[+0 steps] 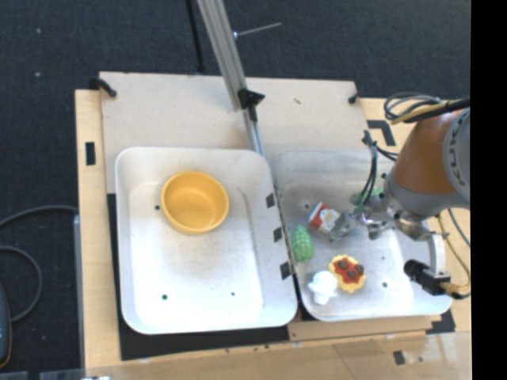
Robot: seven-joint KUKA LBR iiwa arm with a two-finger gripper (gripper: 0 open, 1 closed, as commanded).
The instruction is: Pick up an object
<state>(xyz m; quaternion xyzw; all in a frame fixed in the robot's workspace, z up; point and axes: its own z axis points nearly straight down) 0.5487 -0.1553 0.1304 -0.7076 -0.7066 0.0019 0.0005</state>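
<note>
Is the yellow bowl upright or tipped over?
Upright. The yellow bowl in the left bin shows its round open mouth and inner bottom to the camera above.

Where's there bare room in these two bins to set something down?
The left bin is bare below and right of the yellow bowl. The right bin has bare floor at its far end. Crowded: the claw, red-and-white item, green item, white item and yellow-red toy.

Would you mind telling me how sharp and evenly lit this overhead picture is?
Camera view: light is even and soft, without hard shadows or glare on the left bin; the yellow bowl reads clearly, while the small items by the pincer look soft and blocky.
</note>
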